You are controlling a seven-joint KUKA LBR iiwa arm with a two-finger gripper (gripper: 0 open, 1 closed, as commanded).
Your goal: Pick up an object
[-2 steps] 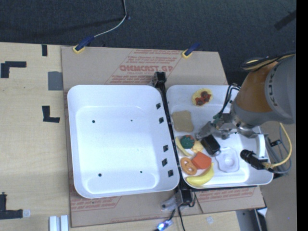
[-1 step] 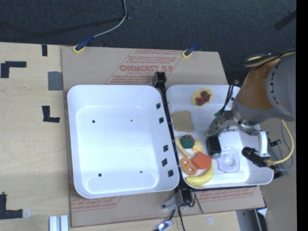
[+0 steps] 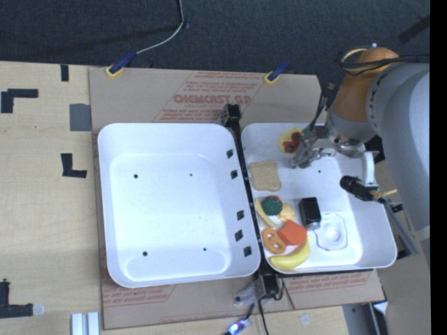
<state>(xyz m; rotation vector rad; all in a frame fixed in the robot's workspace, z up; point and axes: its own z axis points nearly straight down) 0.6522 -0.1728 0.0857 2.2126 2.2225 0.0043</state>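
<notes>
1. Gripper sits low over the far end of the right bin, just beside the small yellow-and-red toy in the far corner; you can't tell from this angle whether it is open or closed, and nothing visibly sits in its grasp

2. Candidates all lie in that right bin: the tan bread slice near the divider, then the cluster toward you of the green-topped piece, orange block, orange ring and banana, with the black block and a clear cup alongside

3. Left bin holds nothing to aim for, so keep your attention right

4. Nearest target looks like the yellow-and-red toy; you'd want the tool centred over it rather than beside it before closing

5. Watch the bin wall in that corner, since a descent too close could catch the rim

6. Confirm the grasp by lifting slowly and checking the toy rises
</notes>
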